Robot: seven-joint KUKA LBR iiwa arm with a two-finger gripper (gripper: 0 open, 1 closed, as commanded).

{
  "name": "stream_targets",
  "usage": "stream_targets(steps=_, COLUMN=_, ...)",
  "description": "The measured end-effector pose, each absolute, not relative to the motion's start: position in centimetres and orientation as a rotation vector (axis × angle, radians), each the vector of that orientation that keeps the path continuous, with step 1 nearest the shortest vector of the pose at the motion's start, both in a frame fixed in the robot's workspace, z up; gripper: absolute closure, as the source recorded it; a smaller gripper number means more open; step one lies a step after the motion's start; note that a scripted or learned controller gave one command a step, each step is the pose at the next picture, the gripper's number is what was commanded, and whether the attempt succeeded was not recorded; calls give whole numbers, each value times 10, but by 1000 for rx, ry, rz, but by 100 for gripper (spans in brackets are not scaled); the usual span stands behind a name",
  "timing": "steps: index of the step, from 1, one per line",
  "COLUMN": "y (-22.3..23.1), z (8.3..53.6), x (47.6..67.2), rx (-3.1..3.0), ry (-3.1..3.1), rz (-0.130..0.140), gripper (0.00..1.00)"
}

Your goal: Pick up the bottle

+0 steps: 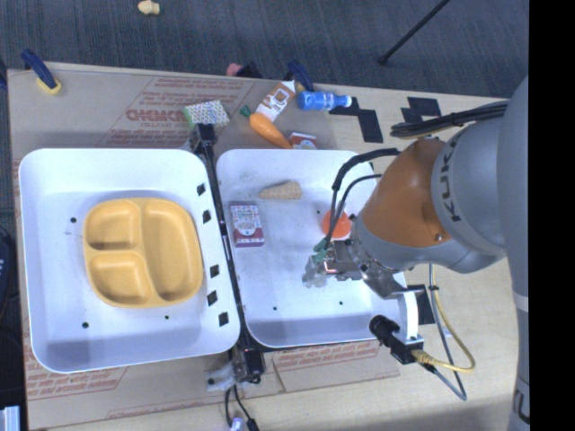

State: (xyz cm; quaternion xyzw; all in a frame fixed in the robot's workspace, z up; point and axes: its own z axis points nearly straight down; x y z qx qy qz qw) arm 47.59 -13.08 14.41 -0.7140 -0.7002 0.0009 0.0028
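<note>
grey and orange, the kuka arm [431, 205] is looming over the right bin [296, 330], its gripper [322, 268] hanging low above the bin floor beside a small orange object [339, 225]; whether anything is being gripped cannot be told. the bottle [322, 101], blue and lying on its side, is resting outside the bins on the cardboard beyond the right bin's far rim, long axis running left to right. it is lying well apart from the gripper, straight across the bin, past a carrot [268, 130]. a yellow divided tray [144, 250] is sitting in the left bin [45, 330].

The gripper [320, 268] hangs low inside the right bin [287, 326], near a red packet [245, 224].
</note>
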Motion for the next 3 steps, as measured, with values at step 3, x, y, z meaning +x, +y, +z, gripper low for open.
stream_targets(steps=3, y=-173, z=169, x=476, rx=-3026, ry=-820, rz=6, gripper=100)
